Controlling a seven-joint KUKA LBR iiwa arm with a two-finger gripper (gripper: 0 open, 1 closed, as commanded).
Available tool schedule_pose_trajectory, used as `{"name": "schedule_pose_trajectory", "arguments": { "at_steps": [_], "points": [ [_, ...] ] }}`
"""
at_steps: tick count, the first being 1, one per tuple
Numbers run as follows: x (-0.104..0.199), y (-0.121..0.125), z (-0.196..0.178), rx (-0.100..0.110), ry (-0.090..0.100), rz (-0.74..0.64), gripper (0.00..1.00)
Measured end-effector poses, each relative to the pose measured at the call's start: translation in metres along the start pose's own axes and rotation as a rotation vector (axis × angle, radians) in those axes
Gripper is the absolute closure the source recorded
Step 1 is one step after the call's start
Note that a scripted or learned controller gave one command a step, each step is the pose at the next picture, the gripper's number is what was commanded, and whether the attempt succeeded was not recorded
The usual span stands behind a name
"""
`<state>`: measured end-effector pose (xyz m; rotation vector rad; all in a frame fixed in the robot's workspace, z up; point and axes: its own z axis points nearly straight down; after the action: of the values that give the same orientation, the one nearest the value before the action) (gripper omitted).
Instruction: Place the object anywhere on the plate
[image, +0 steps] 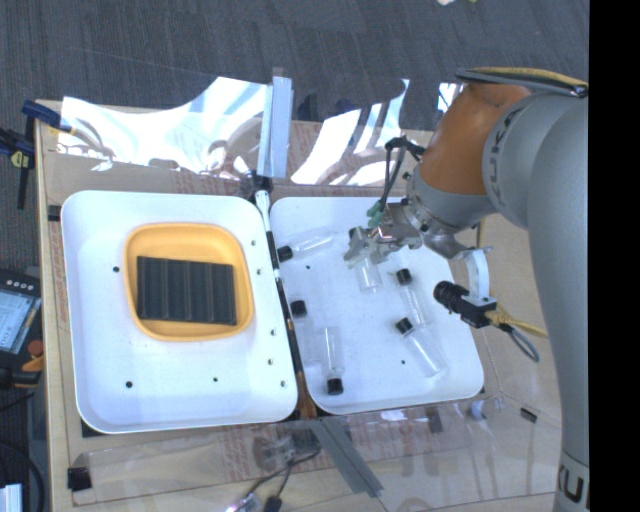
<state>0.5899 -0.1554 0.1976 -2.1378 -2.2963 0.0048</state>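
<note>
The gripper hangs low in the right bin, over a clear tube; I cannot tell its state. This looks like the picking step. Next, lift a tube left to the yellow plate.

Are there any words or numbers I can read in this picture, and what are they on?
"KU": white letters at the bottom of the grey arm, cut off by the picture's edge.
The screen of the small device beside the left bin: too small and blurred to read.
Nothing else readable.
</note>
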Motion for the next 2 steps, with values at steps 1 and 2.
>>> {"name": "schedule_pose_trajectory", "arguments": {
  "at_steps": [1, 2],
  "points": [
    [0.066, 0.03, 0.01, 0.001, 0.0, -0.074, 1.0],
    [0.119, 0.043, 0.009, -0.001, -0.002, -0.162, 1.0]
  ]
}}
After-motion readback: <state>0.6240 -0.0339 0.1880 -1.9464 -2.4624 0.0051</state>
